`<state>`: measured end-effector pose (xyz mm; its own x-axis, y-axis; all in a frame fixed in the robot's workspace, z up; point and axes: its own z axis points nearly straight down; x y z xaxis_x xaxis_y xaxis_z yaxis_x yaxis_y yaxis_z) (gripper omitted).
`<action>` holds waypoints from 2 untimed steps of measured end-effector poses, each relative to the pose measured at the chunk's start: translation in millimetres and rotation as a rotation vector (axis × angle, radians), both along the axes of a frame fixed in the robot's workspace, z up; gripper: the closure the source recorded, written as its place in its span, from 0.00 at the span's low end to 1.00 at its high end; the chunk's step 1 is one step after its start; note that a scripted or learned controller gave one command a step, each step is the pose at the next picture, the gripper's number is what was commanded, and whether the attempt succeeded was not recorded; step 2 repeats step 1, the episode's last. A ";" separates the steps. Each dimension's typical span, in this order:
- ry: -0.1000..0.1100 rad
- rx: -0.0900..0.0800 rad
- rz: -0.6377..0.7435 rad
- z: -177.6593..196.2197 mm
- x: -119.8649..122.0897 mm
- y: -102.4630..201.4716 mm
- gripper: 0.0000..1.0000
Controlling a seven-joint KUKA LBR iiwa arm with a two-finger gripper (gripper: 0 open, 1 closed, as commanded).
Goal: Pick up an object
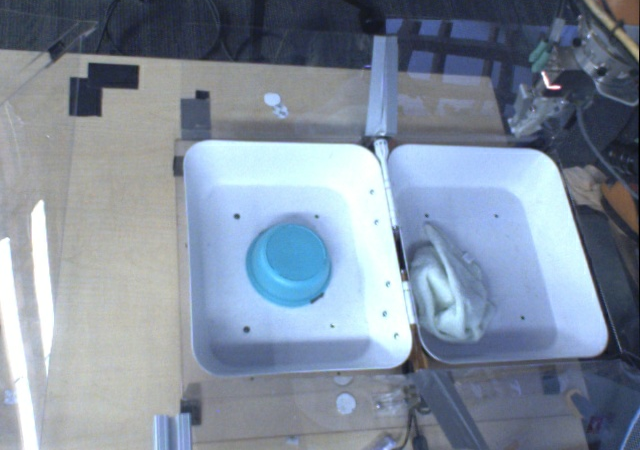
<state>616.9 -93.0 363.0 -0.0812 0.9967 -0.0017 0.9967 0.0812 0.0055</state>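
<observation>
Two shallow white bins sit side by side on the wooden surface point(120, 268), edges touching at a centre seam. The left bin point(215, 338) holds one blue bowl point(289, 264), upside down, near the middle of the floor and well apart from every wall. The right bin point(540, 188) holds a crumpled whitish bag or cloth point(447, 285), pushed against the wall by the seam; soft, lumpy, material hard to tell.

The gripper point(540, 103) is parked high at the upper right, beyond the right bin's far corner, over neither bin. Likely a retracted pose so the camera gets a clear look at both bins. Its state cannot be told; that area is cluttered with cables and blur. Nothing visibly held.

Judgement: pick not yet begun. The bag is nearer the arm but hugs the wall, awkward. The bowl is open all round, though its rounded upturned base may slip.
</observation>
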 end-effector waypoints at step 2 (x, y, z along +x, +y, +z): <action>0.001 -0.002 0.396 -35.6 53.3 -1.5 1.00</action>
